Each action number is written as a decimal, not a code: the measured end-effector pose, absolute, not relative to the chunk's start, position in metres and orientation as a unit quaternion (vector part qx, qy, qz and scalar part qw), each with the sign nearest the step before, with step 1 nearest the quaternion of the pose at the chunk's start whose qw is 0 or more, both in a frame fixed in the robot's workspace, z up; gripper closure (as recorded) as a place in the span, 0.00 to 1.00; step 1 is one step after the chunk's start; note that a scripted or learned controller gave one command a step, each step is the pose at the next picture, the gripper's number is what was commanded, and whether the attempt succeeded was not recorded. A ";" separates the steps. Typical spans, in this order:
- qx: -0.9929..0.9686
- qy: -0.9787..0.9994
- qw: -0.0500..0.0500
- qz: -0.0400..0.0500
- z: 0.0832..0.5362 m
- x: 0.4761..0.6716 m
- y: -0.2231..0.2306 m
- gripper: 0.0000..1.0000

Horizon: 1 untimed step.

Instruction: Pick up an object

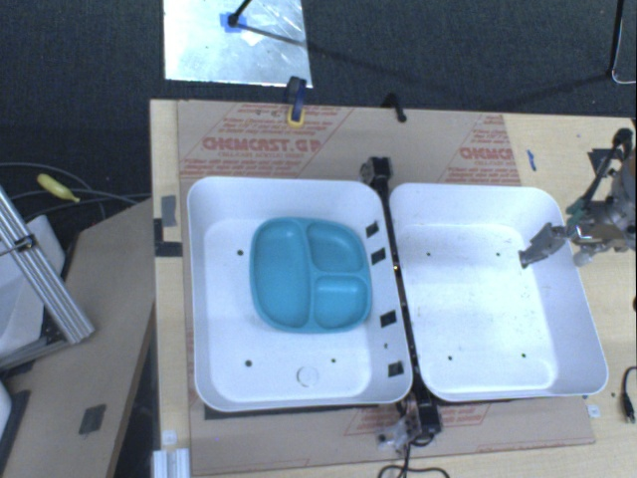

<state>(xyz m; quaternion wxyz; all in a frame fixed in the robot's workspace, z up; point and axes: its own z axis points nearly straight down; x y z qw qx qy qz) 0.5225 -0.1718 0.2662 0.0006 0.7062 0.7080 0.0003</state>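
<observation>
Dark carpet surrounds the tabletop [119, 267], which is covered by brown cardboard [428, 147] printed "CHEMCAST GP" in red. Two shallow white plastic bins are set side by side. In the left bin [214, 217] a smooth teal plate [309, 272] with three compartments lies centrally. Over the right bin's [478, 307] bare right rim the jaws [542, 242] are seen, nothing visibly held; their spread cannot be judged.

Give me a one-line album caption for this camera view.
A blue divided plate lies in the left bin; the gripper hangs over the right bin.
</observation>
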 end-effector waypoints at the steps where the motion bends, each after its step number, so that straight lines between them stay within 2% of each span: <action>1: 0.702 0.712 -0.001 0.002 0.283 0.492 -0.061 0.00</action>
